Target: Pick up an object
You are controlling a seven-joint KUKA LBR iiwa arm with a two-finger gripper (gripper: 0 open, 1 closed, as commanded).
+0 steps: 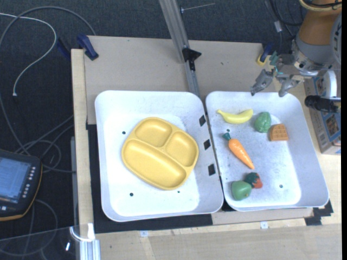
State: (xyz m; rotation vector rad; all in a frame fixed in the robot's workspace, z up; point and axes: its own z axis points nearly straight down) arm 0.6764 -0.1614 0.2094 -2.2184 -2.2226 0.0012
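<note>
Hand [269, 89] hovers upper right, fingers spread with nothing between them. I see it above the right bin [309, 161], near the banana [235, 115].

The arm [317, 26] comes in from the upper right, wrist bent down. The gripper [272, 88] has its fingers spread apart, holding nothing.

The two bins [108, 145] are white with fine dark speckles. The divided plate [160, 153] is yellow, as is the banana [235, 116]. The carrot [239, 152] is orange with a green top, the waffle [278, 132] tan, the broccoli [262, 121] green. The bench [135, 64] is pale beige.
</note>
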